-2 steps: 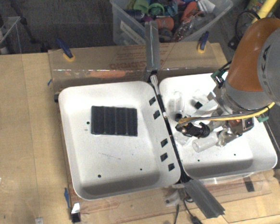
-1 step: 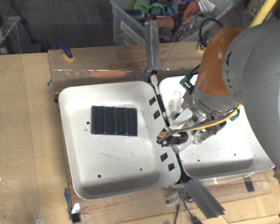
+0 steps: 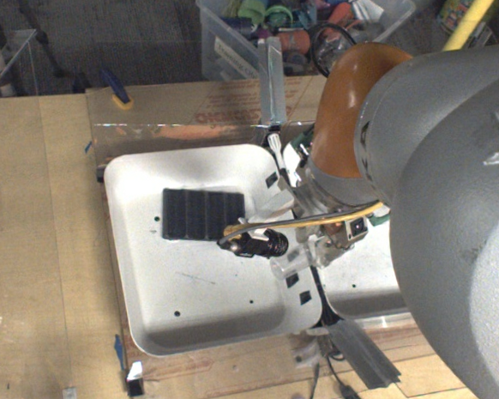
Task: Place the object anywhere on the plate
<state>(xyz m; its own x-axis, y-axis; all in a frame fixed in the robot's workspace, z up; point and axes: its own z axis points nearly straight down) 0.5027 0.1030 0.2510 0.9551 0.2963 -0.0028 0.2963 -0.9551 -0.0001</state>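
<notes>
While the grey arm (image 3: 442,188) is reaching in from the right, its orange band (image 3: 346,113) is hanging over the seam where the two white bins are meeting. The gripper (image 3: 315,245) is sitting low beneath the wrist, at the right edge of the left bin (image 3: 143,271). Whether the jaws are released or clenched cannot be told, since the wrist is covering them from above. A flat black ribbed slab (image 3: 203,213) is lying in the upper middle of the left bin, its long side running across the view at a slight tilt. Its right end is lying just beside the gripper, though whether the two are touching is not clear. The right bin (image 3: 364,284) is showing as a pale strip under the arm. Beyond the bins, at the back of the wooden bench (image 3: 30,255), a clear tub (image 3: 219,33) is holding a jumble of coloured toys.
</notes>
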